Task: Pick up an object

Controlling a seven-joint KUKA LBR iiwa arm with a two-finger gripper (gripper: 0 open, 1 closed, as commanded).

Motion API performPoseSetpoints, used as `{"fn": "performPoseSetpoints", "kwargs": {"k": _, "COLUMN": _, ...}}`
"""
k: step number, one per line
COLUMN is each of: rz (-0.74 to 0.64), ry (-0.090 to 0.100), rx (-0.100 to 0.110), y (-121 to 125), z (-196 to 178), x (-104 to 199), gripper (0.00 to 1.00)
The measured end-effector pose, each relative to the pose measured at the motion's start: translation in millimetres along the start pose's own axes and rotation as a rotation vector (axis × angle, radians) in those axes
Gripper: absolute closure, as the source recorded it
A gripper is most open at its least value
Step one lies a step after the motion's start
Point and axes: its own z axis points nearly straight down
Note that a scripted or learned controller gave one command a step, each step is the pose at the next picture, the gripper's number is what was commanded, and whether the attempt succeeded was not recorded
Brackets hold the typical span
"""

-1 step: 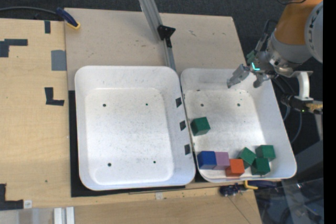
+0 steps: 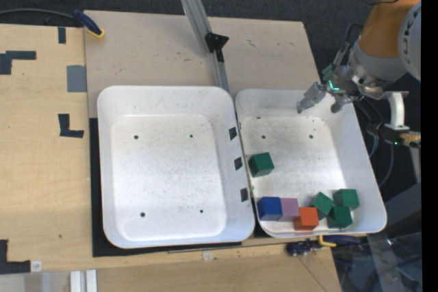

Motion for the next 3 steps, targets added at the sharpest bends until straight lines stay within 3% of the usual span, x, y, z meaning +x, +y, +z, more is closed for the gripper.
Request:
{"fn": "performPoseSetpoints", "kwargs": {"k": 2, "rz": 0.001, "ry": 0.000, "rx": 0.005, "y": 1, "z": 95, "x": 1, "gripper": 0.00}}
{"fn": "performPoseSetpoints", "kwargs": {"k": 3, "rz": 0.000, "ry": 0.000, "rx": 0.003, "y": 0, "z": 112, "x": 2, "gripper": 0.00}}
